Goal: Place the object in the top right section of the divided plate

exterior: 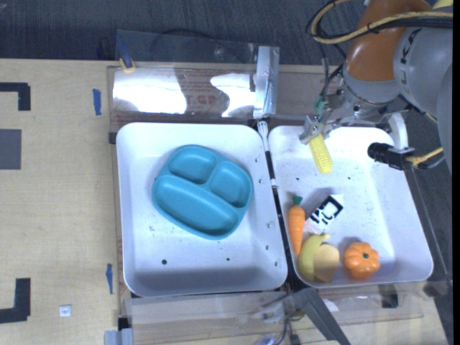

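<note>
From the camera above the bench, I see my claw (316, 129) over the far left corner of the right bin (402, 192), under my grey arm with its orange band (377, 27). My fingers are closed on the upper end of a yellow corn cob (321, 154). The cob hangs down from my claw, a little tilted, and its lower end points toward the near side of the bin. I cannot tell if the lower end touches the bin floor.

Below my claw, toward the near edge of the same bin, lie the other things. A carrot (296, 225) lies along the left wall, green top toward me. Just beside it, to the right, is a small black and white packet (324, 213). Nearer still is a yellow and tan fruit (317, 258), and an orange pumpkin (361, 259) sits close on its right.

To the left of my claw and lower in the view, in the left bin (144, 264), lies the blue divided plate (203, 190). It is turned at a slant, with two small sections on its far side and one long section on the near side. The plate is well apart from my claw, on the other side of the wall between the two bins.
</note>
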Robot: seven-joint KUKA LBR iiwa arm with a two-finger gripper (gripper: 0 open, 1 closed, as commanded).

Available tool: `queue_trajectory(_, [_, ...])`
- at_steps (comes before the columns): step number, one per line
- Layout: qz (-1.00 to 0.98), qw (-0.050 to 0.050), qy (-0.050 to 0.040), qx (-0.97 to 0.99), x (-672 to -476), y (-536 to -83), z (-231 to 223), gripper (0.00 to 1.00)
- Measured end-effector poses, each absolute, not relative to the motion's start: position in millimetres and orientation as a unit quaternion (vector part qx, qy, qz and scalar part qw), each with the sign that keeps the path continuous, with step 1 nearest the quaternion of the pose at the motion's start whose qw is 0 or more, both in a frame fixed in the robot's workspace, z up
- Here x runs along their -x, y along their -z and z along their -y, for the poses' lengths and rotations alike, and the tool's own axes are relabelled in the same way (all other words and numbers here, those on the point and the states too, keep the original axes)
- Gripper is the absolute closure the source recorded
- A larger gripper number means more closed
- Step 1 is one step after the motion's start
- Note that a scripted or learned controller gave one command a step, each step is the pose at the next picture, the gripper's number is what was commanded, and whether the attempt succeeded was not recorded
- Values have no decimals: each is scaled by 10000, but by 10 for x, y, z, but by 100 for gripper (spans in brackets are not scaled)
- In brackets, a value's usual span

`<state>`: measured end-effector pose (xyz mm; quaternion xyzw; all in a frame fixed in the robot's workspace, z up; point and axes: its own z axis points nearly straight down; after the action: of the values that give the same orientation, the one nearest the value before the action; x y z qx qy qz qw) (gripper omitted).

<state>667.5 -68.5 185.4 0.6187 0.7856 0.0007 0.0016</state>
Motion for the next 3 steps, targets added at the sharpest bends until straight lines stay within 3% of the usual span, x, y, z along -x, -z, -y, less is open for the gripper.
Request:
queue_trajectory(1, [-8038, -28, 29, -5949, -6422, -974, 1854, 100])
queue_trajectory(2, [-7026, 19, -22, -7116, -5893, -870, 953, 100])
queue_trajectory(3, [-7096, 26, 9, -7046, -5369, -868, 1809, 100])
